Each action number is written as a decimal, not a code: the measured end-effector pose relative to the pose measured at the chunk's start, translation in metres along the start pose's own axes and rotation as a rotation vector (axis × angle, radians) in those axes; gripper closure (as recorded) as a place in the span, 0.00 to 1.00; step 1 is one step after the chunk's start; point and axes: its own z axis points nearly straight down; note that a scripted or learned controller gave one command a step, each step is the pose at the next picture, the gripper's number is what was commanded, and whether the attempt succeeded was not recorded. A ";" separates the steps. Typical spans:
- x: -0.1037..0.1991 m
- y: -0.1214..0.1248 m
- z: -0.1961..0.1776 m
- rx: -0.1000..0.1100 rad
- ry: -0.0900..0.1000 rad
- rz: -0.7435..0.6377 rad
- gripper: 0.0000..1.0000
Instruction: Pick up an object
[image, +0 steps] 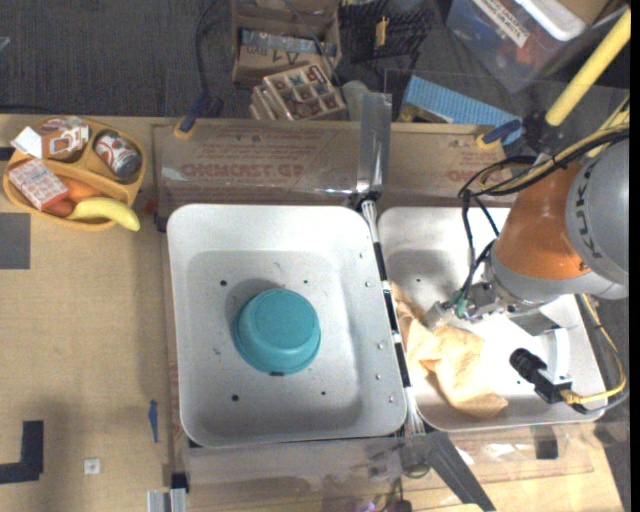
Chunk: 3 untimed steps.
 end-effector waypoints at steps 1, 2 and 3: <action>-0.001 -0.032 0.000 0.001 0.003 0.018 0.00; 0.002 -0.031 0.000 0.004 0.001 0.064 0.00; 0.006 -0.030 0.000 0.000 -0.001 -0.071 0.00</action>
